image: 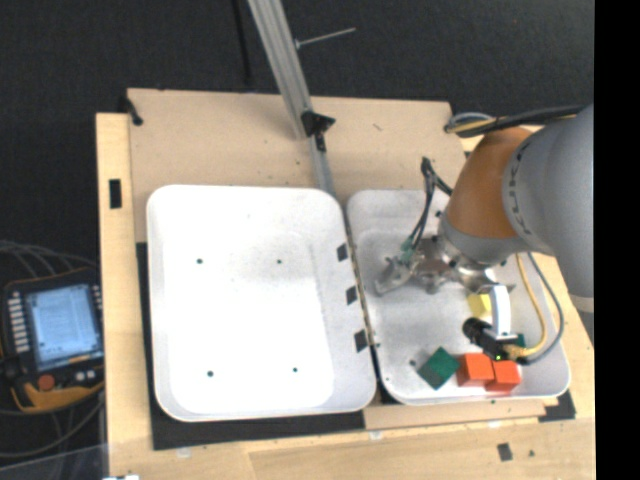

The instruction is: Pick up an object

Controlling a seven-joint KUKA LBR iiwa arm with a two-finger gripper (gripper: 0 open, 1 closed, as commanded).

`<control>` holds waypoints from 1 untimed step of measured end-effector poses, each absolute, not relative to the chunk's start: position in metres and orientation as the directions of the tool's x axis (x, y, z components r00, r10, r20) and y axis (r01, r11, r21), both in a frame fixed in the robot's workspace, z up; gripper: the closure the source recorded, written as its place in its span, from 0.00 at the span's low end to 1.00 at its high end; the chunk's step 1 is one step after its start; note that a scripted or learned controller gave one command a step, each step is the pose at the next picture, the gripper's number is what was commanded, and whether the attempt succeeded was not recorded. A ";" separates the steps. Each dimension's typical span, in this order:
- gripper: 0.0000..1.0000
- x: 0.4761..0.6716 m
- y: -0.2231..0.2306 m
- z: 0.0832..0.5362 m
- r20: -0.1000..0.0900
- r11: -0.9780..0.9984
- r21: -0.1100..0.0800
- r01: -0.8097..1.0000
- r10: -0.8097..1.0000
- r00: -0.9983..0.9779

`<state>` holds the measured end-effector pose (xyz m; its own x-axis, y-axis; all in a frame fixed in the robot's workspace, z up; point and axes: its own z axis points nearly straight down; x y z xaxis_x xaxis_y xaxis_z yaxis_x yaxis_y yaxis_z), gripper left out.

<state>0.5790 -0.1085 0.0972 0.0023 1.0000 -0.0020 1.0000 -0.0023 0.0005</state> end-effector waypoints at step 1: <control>1.00 0.580 -0.109 0.109 -0.001 -0.009 0.006 1.000 1.000 0.009</control>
